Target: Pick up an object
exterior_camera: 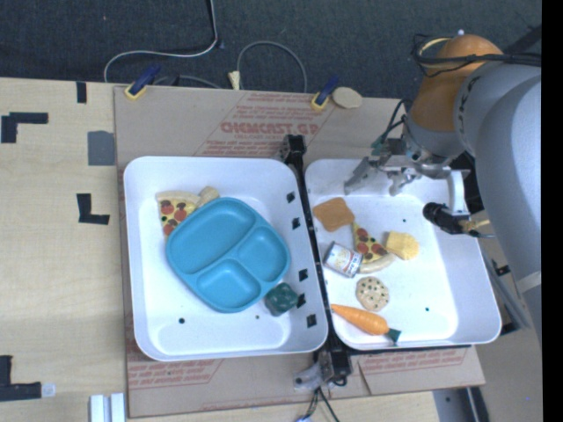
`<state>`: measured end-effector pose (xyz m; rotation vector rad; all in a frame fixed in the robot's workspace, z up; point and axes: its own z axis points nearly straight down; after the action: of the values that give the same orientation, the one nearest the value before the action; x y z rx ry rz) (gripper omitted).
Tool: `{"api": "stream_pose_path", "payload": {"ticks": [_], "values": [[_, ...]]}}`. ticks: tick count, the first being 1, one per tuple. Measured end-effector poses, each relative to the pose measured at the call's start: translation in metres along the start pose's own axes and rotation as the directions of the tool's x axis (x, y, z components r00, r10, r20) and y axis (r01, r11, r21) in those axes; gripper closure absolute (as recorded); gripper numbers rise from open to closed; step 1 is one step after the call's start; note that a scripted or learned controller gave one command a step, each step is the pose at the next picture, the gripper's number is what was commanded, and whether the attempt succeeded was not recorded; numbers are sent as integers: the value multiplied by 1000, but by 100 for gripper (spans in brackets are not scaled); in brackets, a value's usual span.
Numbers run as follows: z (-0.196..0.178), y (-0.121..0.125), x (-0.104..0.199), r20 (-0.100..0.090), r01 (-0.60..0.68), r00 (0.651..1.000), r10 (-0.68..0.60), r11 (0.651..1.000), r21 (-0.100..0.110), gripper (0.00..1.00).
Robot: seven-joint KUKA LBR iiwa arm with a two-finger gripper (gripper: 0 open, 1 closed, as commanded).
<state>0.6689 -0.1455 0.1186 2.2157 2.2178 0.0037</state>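
My gripper [379,178] hangs over the back of the right bin [457,310], its two grey fingers spread open with nothing between them. Just below and left of it lies a brown toast slice [334,213]. Farther toward the front are a pizza slice [371,249], a yellow cheese wedge [403,245], a small tin can [341,258], a cookie [373,294] and an orange carrot [362,320].
The left bin [145,315] holds a blue divided plate [229,253], a second pizza slice [176,209] and a dark green piece [281,300]. The black divider [303,227] runs between the bins. Cables [211,25] lie behind the bench.
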Motion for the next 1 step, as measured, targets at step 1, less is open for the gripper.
{"api": "stream_pose_path", "payload": {"ticks": [1], "values": [[-21,-39,13,-2,-2,1000,2,1000,8,0]]}}
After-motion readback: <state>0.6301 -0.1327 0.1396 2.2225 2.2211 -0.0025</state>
